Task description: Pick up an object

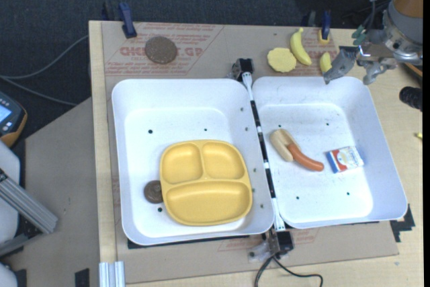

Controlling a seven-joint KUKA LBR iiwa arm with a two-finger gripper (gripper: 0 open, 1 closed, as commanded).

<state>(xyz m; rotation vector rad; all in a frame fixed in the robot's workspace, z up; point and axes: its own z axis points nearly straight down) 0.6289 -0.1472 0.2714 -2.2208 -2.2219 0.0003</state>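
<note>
Our hand (pixel 353 66) hangs open and empty over the right bin's (pixel 376 208) far edge. We judge the hot dog (pixel 294 150) mid-bin reachable.

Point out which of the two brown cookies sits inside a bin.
The cookie in the left bin, tucked against the yellow plate. The other cookie lies on the cardboard beyond the bins.

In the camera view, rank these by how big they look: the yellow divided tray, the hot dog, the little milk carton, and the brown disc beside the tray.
Largest to smallest:
1. yellow divided tray
2. hot dog
3. milk carton
4. brown disc, though the tray hides part of it, so its place against the carton is unsure.
</note>
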